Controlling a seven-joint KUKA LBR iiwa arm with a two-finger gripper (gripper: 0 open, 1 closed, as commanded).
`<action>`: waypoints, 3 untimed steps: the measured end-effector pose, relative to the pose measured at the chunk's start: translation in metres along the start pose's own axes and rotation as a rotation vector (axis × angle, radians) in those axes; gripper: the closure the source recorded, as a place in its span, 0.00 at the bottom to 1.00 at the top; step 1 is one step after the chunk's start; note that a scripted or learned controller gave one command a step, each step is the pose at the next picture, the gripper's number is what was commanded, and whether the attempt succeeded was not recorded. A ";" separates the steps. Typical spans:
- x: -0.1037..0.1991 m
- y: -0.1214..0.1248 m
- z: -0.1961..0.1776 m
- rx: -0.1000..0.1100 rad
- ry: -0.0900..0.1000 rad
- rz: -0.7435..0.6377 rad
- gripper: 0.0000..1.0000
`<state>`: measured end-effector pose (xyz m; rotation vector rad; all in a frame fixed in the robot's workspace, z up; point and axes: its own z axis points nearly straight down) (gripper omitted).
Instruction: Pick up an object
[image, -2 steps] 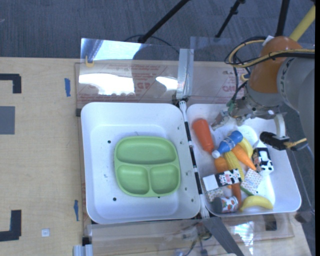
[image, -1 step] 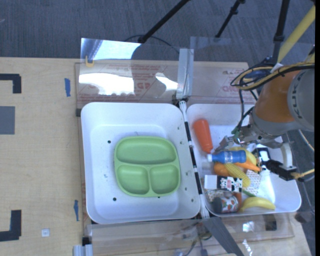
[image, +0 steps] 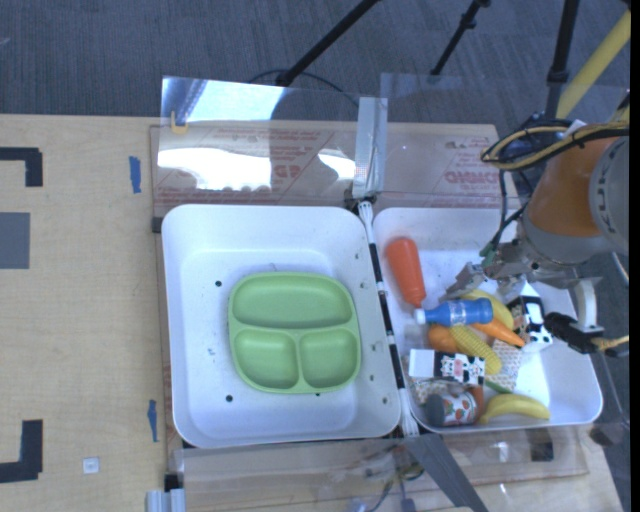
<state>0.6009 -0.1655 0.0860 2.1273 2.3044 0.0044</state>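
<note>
Gripper (image: 478, 278) hangs low over the right bin (image: 580, 395), just above the blue bottle (image: 458, 314); how it is set and whether it holds anything cannot be told. Toys crowd that bin: an orange bottle (image: 406, 270), a banana (image: 516, 407), a black-and-white cow-print carton (image: 461, 369). A green divided plate (image: 294, 331) lies in the left bin (image: 190, 300). Red lettering on the clear wall (image: 440, 160) behind is mirrored and unreadable.

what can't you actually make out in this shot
- Gripper, camera view: small and dark against the clutter, so its state cannot be told, nor whether it touches the blue bottle.
- Toy pile in the right bin: things overlap; the can is partly covered and its label is too small to read.
- Arm: cut off by the right edge.
- Green plate: its underside is hidden.
</note>
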 end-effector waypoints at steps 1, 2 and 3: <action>-0.037 -0.053 -0.003 -0.001 0.011 -0.047 0.00; -0.041 -0.053 -0.012 -0.003 0.003 -0.043 1.00; -0.001 -0.030 -0.101 0.004 0.001 0.068 1.00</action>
